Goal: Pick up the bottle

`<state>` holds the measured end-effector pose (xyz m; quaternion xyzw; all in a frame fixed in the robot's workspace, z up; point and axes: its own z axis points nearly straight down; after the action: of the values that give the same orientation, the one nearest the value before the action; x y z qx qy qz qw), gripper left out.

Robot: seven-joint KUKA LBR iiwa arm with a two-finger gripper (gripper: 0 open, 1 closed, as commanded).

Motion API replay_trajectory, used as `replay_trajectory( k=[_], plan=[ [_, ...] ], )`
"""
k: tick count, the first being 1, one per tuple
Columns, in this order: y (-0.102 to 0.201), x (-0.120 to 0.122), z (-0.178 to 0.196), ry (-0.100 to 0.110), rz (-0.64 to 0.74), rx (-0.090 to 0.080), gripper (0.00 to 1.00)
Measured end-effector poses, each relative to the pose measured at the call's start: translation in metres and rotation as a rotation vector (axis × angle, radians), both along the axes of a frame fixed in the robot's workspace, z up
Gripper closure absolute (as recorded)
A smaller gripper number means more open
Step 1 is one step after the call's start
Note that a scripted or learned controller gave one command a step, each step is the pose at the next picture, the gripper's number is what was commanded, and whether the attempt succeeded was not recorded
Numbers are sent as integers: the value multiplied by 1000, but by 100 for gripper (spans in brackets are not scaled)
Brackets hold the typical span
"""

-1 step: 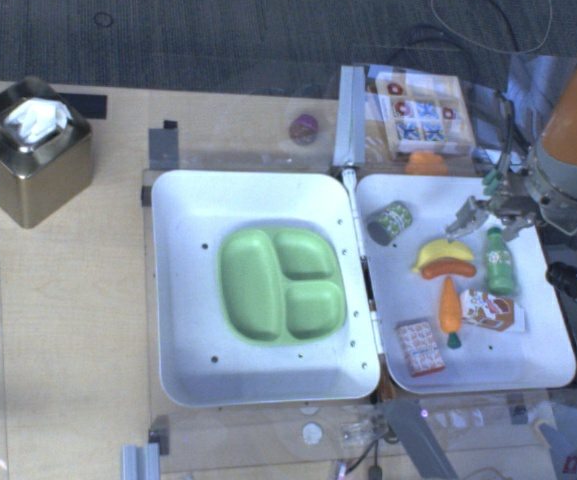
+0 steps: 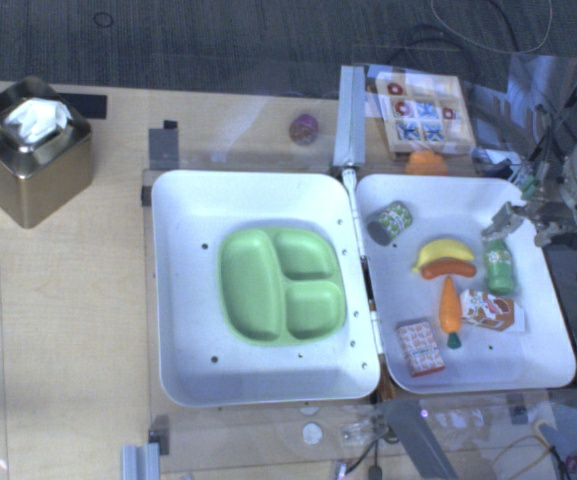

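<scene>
- Here, in the camera view, my pincer [image 2: 509, 220] hung over the right bin [image 2: 553, 363], just above the bottle [image 2: 498, 268].
- The bottle (green) lay beside the banana [image 2: 442, 251] and carrot [image 2: 450, 308].
- Whether my pincer was clenched, I couldn't tell.

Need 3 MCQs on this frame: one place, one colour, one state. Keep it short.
1. Where does the small green bottle lie?
A. in the right white bin
B. on the green divided tray
C. on the wooden bench

2. What colour is the toy carrot?
A. purple
B. orange
C. blue

3. How does the green bottle stand to the gripper?
A. lifted high above the bin
B. lying in the bin just below the gripper
C. dropped in the left bin

Key: 1 A, it lies near the right bin's right side; 2 B, orange body with a green tip; 3 B, it rests on the bin floor.
</scene>
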<state>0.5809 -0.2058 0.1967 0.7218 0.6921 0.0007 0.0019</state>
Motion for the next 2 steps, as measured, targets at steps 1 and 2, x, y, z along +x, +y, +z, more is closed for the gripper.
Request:
replay_trajectory(
  k=[1, 2],
  plan=[
    [4, 5, -99, -5, -58, 1, 0],
    [5, 7, -87, -10, -55, 0, 100]
  ],
)
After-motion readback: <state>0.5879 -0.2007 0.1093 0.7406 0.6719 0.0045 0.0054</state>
